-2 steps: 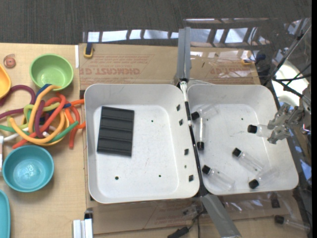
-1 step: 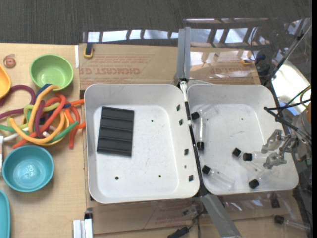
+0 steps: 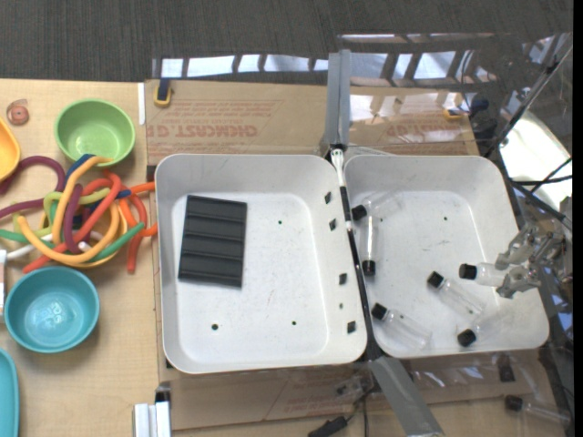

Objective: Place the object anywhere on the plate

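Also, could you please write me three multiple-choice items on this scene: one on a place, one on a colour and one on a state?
1. Where is the black slab?
A. left bin
B. bench
C. floor

2. What colour is the bowl just above the ropes?
A. red
B. green
C. black

3. How are the vials placed?
A. upright
B. stacked
C. lying on their sides

Answers:
1. A, it lies flat in that bin's left part.
2. B, it is green inside and out.
3. C, each lies along the floor of the right bin.
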{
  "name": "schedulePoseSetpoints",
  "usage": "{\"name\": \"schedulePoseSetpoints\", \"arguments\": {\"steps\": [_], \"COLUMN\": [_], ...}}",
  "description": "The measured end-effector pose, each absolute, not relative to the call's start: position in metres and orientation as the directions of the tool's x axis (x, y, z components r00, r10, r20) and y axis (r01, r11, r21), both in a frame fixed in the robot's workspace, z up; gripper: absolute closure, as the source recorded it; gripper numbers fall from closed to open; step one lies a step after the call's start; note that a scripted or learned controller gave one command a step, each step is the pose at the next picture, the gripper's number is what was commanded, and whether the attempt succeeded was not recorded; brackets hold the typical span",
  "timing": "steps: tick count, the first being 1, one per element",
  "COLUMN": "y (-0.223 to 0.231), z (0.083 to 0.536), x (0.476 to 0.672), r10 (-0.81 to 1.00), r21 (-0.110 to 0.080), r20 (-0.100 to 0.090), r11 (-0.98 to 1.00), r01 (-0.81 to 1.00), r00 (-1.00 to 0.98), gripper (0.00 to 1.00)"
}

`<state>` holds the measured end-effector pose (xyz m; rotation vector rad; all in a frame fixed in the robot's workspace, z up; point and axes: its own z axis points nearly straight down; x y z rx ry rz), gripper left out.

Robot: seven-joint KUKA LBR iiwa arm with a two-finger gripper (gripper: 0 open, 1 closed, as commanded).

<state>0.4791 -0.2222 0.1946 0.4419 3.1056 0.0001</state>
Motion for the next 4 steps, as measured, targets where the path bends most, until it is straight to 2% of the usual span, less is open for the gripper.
{"name": "schedulePoseSetpoints", "arguments": {"steps": [1,2,3,4], "y": [-0.221,-0.22,-0.221,-0.221], "z": [0.178,0.171,0.173,0.197], "x": [0.484,0.581,0.556,0.608], "r10": [0.114,0.034,-0.107,-0.106], "r21": [0.001,0.001,0.001,0.0], "r20": [-0.001,-0.004,-0.003,-0.006], "r11": [0.993,0.999,0.994,0.994], "r01": [0.114,0.034,-0.107,-0.106], "r00": [-0.993,-0.999,-0.994,-0.994], "gripper": [1.0,1.0,1.0,1.0]}}
